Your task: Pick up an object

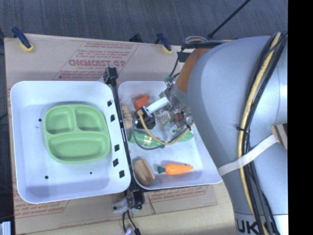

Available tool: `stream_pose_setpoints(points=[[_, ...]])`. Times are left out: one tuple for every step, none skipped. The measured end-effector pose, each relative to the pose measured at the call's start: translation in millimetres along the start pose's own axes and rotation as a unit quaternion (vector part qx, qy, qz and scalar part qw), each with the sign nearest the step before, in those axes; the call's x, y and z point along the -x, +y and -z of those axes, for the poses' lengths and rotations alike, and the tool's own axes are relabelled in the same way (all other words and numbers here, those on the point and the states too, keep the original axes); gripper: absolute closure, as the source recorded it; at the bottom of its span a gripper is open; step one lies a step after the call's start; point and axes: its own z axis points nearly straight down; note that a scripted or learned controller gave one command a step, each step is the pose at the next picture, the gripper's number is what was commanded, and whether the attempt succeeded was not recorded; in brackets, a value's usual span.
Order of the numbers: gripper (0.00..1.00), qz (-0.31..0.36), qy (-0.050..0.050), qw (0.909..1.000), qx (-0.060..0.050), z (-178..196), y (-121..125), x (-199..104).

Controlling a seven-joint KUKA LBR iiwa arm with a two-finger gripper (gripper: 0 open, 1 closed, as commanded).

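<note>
Camera view: claw low in right bin, can't tell if apart or together. Nothing visibly lifted yet; carrot & bread roll lie apart from it. Pick prob. not done.

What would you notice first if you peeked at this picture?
The big grey robot arm looms on the right and leans down into the right bin. A bright green divided plate lies in the middle of the left bin. Near the right bin's front edge, an orange carrot lies beside a tan bread roll.
</note>
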Motion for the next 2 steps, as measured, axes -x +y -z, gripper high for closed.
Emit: stream_pose_setpoints(points=[[0.00, 0.076, 0.001, 0.9971, 0.001, 1, 27, -36], [0.00, 0.096, 0.001, 0.9953, 0.001, 0, -22, -31]])
